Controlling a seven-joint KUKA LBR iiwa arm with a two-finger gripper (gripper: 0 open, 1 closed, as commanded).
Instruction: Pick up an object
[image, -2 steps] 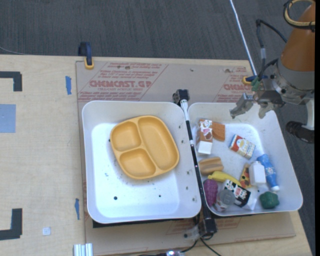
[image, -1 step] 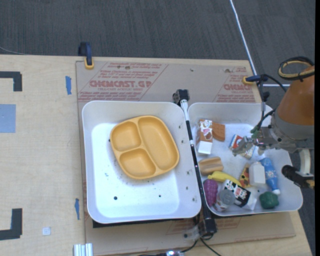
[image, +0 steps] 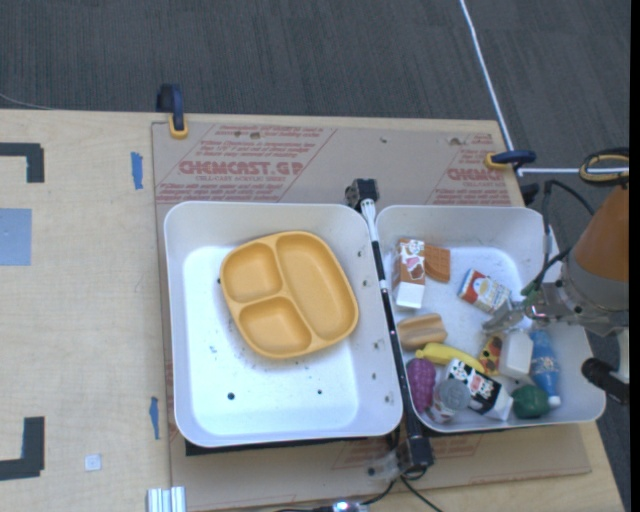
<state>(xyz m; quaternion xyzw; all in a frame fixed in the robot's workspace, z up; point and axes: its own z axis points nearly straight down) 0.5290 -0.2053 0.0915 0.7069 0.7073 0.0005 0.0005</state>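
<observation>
The right bin (image: 470, 225) holds several small items. Among them are a white and orange carton (image: 410, 272), a red and white packet (image: 484, 291), a bread roll (image: 420, 328), a banana (image: 450, 356), a blue bottle (image: 544, 366) and a green ball (image: 530, 402). My gripper (image: 510, 318) reaches in from the right, low over the bin's right half. It is just above a white block (image: 517, 355) and left of the bottle. The grey wrist and orange band (image: 608, 240) hang over the bin's right rim.
The left bin (image: 200, 400) carries a yellow three-part plate (image: 288, 294). A black clamp (image: 362, 192) sits between the bins at the back. A purple item (image: 421, 381) and a black and white box (image: 474, 386) crowd the right bin's front.
</observation>
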